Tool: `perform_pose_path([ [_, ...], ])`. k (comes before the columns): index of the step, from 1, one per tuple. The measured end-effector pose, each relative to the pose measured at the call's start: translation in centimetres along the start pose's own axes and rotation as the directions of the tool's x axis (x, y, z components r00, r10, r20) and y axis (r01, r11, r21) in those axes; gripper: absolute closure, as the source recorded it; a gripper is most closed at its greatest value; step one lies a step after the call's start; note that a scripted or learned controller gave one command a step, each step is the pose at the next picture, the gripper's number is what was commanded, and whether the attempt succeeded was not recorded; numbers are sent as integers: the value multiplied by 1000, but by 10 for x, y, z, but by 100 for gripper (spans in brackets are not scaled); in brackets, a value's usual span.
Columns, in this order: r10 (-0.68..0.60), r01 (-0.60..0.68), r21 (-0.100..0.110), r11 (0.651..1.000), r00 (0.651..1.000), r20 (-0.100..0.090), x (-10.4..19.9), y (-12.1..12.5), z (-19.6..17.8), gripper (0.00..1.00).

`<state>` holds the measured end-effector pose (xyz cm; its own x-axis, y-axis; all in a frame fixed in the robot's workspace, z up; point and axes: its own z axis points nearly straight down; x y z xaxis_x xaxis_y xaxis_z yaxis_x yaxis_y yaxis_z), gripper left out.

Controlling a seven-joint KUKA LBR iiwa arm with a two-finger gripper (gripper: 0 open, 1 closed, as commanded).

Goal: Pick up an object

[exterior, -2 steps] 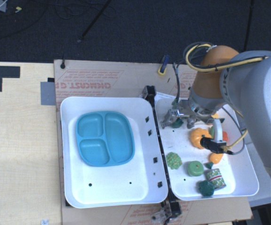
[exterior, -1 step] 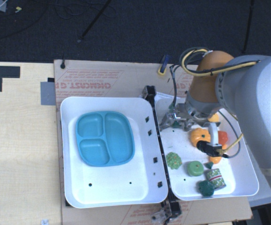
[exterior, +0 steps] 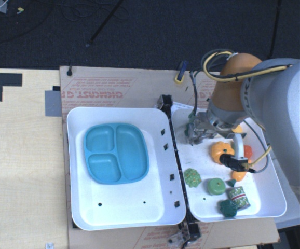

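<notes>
Smooth round orange toy fruit (exterior: 218, 150) lying mid-way in the right shallow white plastic bin (exterior: 267, 188), just right of the pincer (exterior: 195, 134).
Whether the pincer is wide or narrow cannot be told. Towards the front lie a knobbly green lump (exterior: 192, 177), a flat round green disc (exterior: 216, 185) and a striped green packet (exterior: 238, 196). The left white bin (exterior: 119, 206) holds a glossy blue three-part plate (exterior: 116, 152) on the pale wooden counter (exterior: 20, 165).

Robot lab: grey arm (exterior: 274, 95) over 2 white bins (exterior: 119, 204) on wood bench (exterior: 20, 165), loose cables (exterior: 107, 9) on dark floor (exterior: 202, 19).
</notes>
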<state>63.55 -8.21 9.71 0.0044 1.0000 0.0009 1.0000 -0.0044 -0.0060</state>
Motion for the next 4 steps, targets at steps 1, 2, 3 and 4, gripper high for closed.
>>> perform_pose_path([
  [1,-3,3,-8,1000,1000,2,-9,-4,-54,100],
  [2,-3,3,-8,1000,1000,2,-16,2,-104,100],
  [3,-5,5,-6,1000,1000,0,-17,2,-132,100],
  [4,-7,7,-1,1000,1000,0,41,-14,-129,100],
])
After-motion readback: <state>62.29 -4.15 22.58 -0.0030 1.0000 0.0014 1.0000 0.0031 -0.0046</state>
